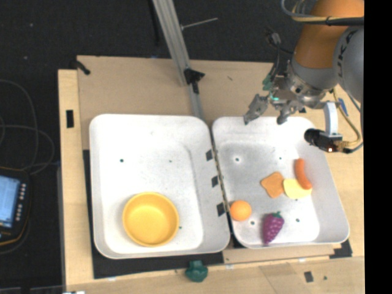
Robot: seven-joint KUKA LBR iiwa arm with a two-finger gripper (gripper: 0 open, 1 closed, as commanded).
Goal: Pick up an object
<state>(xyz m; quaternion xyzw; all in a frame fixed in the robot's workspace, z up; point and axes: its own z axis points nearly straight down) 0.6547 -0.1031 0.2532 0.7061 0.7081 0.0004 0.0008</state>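
A pale wooden bench [141, 84] is seen against a dark floor, with a metal pole [174, 35] rising at a slant from behind the bins and a small green object [196, 271] lying at the bench's front edge. At the far left a screen device [11, 202] is set on the dark floor, with cables looped near it. Two shallow white bins are placed side by side. In the left bin [147, 146] a yellow bowl [150, 218] is held near the front. In the right bin [257, 146] the pickable items are gathered toward the front right: an orange ball [240, 210] by the left wall, a purple grape bunch [273, 226] just beside it, an orange wedge-like piece [272, 184], a pale yellow piece [296, 190] touching it, and an orange-red elongated piece [302, 172] lying against the yellow one. The hand [267, 115] is held above the far edge of the right bin, fingers spread apart with nothing between them, well apart from the items.
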